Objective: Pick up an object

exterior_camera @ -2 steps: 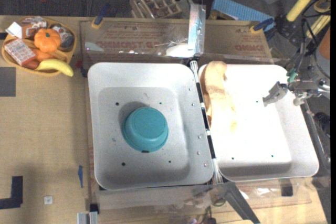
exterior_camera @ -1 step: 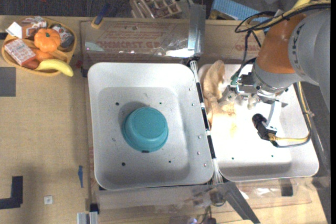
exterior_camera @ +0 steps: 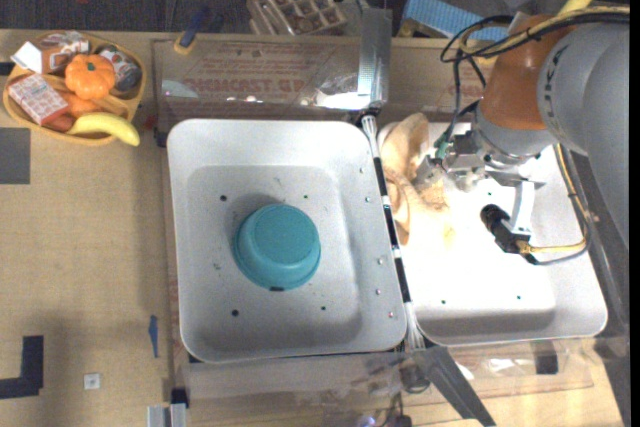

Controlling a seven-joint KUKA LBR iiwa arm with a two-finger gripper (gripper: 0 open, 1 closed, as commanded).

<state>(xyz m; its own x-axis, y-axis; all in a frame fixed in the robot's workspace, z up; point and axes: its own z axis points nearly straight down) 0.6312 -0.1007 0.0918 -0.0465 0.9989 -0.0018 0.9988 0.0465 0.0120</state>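
- The gripper sits low in the right bin, at its far left corner, right against a pale tan, floppy object heaped along the bin's left wall.
- I cannot tell whether the claw is apart or together — the wrist hides it.
- To do this well, the tips should likely straddle a raised fold of the tan thing, then close before lifting straight up, clear of the wall.
- The teal bowl lies upside down in the left bin — well apart.
- Red print on the cardboard box behind is too blurred to read.
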